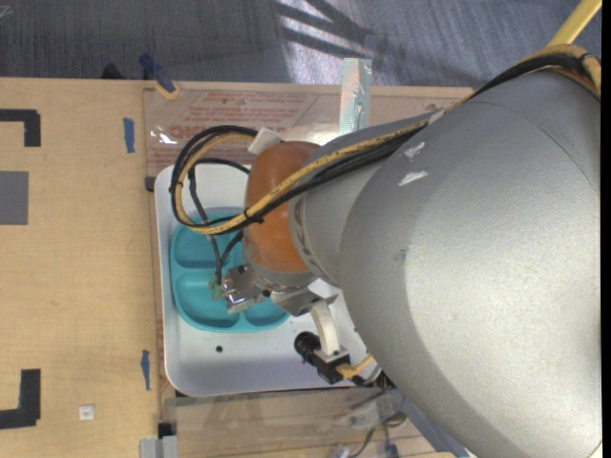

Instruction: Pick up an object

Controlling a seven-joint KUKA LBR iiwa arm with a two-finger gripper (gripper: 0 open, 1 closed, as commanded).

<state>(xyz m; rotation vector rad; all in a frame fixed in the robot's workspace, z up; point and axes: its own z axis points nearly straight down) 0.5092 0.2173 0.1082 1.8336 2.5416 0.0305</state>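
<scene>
A teal divided tray [196, 280] lies in the left white bin [191, 370], with its left and lower parts showing. The grey arm with its orange band [277, 218] reaches over the bin from the right and covers most of it. The gripper [237, 292] hangs low over the tray's middle, hidden mostly by the wrist, and I see nothing held in it. Black and yellow cables [205, 184] loop off the wrist above the tray.
A black and white fitting [320, 346] juts from the arm over the bin's lower part. The wooden bench [76, 256] spreads to the left with black corner marks and blue tape bits. A clear plastic strip [355, 93] stands at the bin's far edge.
</scene>
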